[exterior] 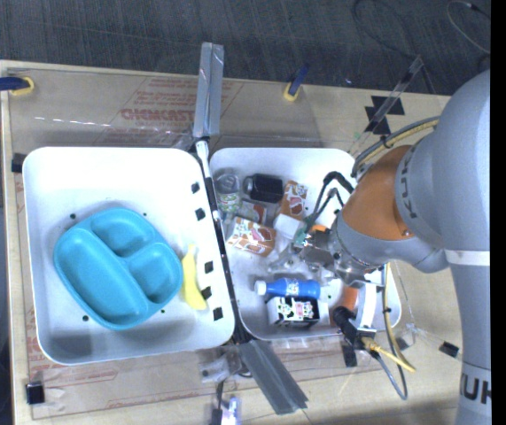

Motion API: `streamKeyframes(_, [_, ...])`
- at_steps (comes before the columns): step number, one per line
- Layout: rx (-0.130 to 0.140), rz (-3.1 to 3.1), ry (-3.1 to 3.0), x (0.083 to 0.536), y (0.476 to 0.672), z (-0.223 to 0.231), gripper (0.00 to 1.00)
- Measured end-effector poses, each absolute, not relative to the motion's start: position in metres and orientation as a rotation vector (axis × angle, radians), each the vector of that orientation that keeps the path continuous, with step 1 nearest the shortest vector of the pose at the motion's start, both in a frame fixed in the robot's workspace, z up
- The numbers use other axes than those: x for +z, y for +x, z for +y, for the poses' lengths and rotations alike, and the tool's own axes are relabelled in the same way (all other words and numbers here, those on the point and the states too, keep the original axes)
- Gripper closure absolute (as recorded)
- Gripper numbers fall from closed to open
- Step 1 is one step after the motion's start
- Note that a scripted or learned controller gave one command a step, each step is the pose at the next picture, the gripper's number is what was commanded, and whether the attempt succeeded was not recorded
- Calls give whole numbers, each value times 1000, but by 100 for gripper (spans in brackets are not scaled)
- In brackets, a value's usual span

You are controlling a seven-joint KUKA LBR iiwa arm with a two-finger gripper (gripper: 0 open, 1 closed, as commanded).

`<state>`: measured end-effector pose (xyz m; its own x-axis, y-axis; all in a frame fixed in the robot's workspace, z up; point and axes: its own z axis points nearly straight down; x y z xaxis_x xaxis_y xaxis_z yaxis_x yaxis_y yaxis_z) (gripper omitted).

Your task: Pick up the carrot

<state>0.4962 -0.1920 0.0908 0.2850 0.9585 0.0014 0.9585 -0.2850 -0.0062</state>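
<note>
The hand (313,243) sits low in the right bin (261,159) among the clutter — I can't tell how open it is. The carrot (347,297) lies near the bin's right wall, beside the wrist.

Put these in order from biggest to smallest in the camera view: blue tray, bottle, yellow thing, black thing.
1. Blue tray, the biggest by far.
2. Bottle and yellow thing: they look about alike, too close to rank.
3. Black thing, the smallest.
</note>
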Motion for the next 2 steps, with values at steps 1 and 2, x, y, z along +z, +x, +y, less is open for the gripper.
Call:
streamKeyframes(1, [2, -1989, -2429, 178, 476, -201, 0])
streamKeyframes(2, [1, -1997, -2423, 235, 477, -181, 0])
